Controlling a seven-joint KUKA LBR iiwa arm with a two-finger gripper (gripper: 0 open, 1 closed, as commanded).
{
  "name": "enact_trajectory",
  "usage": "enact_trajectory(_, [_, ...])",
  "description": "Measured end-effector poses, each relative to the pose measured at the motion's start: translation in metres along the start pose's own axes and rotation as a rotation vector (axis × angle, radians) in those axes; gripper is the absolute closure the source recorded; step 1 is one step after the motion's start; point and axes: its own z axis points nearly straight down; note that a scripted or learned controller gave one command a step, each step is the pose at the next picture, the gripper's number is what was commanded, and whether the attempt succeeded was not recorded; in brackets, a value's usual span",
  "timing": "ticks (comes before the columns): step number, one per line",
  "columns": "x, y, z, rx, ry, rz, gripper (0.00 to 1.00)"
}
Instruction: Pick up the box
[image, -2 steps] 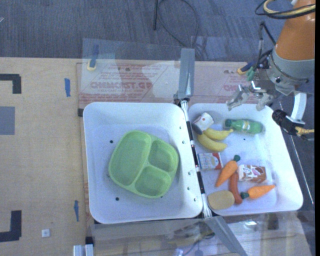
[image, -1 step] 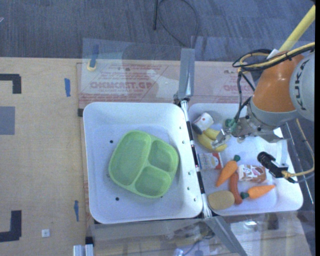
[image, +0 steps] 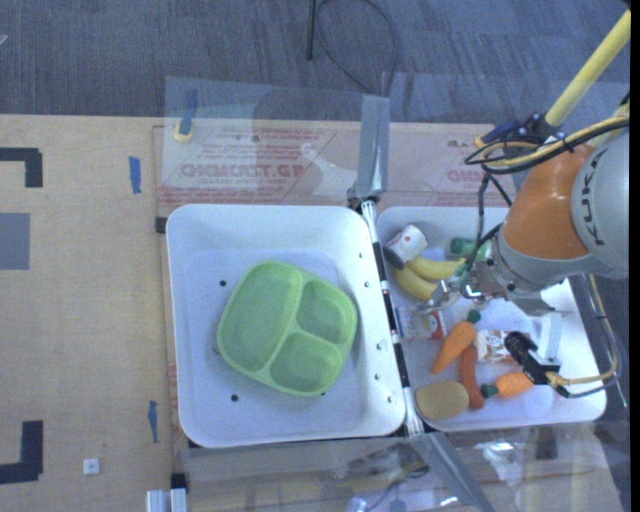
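Nearest the camera: bread roll (image: 443, 400) at right bin's (image: 585, 405) front edge. Likely box (image: 492, 344), small carton, sits just behind it, between two carrots (image: 455, 343), by the arm (image: 556, 215). Gripper (image: 470, 290) low over bananas (image: 428, 272); finger state: can't tell. Step: approach. Next: shift toward front, centre on box, descend.

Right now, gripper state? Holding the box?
Gripper: over the right bin, near the bananas; open or shut cannot be told, and nothing visibly held.
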Motion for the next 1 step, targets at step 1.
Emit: enact_trajectory(1, [-0.026, 0.0185, 0.0046, 0.004, -0.007, 0.037, 0.0])
